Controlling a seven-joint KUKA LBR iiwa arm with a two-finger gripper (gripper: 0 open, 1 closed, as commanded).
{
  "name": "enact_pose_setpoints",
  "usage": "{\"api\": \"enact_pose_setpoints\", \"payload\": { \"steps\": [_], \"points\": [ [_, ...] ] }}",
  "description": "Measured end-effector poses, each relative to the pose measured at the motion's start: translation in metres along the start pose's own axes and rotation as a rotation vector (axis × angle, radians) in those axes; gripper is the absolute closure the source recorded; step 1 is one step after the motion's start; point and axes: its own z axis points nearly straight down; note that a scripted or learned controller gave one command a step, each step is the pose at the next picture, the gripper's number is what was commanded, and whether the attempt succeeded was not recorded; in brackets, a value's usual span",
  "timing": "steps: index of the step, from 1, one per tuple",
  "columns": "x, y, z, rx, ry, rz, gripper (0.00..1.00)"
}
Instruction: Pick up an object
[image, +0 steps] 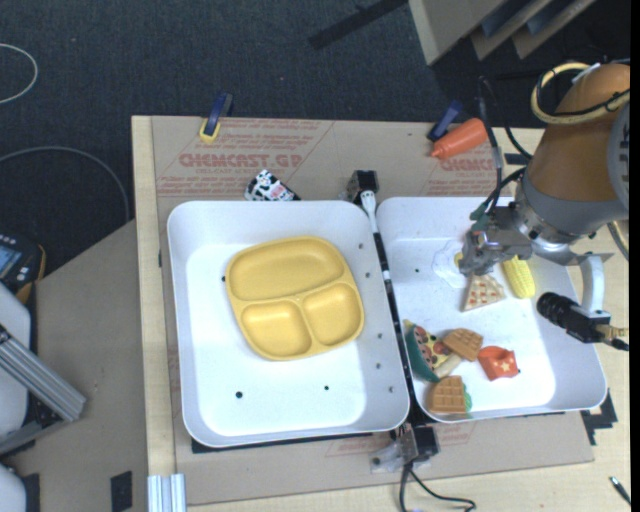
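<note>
The pincer (484, 250) hangs low over the far end of the right bin (420, 225), and from here I cannot tell how it is set. Right beneath and just in front of it lies a triangular toy pizza slice (485, 293), with a yellow corn cob (519, 277) just beside that. Nearer the front of the same bin sit a red toy piece (499, 362), a small brown cracker-like piece (463, 343), a waffle (448, 396) and another pizza-patterned toy (421, 349), all huddled close. The left bin (200, 330) holds a yellow divided plate (293, 296).

My worry is the crowding: the slice lies flat and thin, so the pincer may skate over it or nudge the corn instead, closing on nothing at all.
</note>
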Motion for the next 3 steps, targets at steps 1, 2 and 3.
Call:
{"api": "enact_pose_setpoints", "payload": {
  "steps": [1, 2, 3],
  "points": [
    [0.028, 0.041, -0.018, -0.002, 0.001, -0.001, 1.0],
    [0.028, 0.044, -0.004, 0.006, 0.001, 0.003, 1.0],
    [0.03, 0.046, -0.001, 0.006, 0.001, 0.004, 1.0]
  ]
}}
